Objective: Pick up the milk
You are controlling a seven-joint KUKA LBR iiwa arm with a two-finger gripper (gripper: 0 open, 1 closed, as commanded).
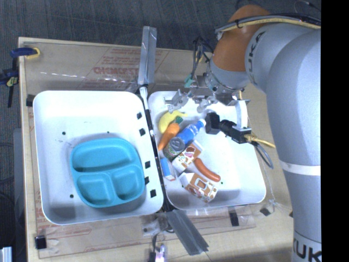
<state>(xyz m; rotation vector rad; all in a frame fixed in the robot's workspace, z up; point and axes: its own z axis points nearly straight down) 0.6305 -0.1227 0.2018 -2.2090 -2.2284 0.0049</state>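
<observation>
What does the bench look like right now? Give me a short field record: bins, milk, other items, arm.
left bin: holds a blue divided tray
right bin: holds a pile of small items
milk: carton lying at the near side of the right bin
beside milk: hot dog
other items: blue bottle, carrot, can
arm: gripper over the far end of the right bin, apart from the milk

Glossy plastic tray (107,171) (bins (54,119) matt white)

Turquoise tray (106,172), white bins (49,119), yellow banana (168,119), blue bottle (192,132), brown-and-white patterned milk carton (199,186), orange carrot (169,135)
</observation>
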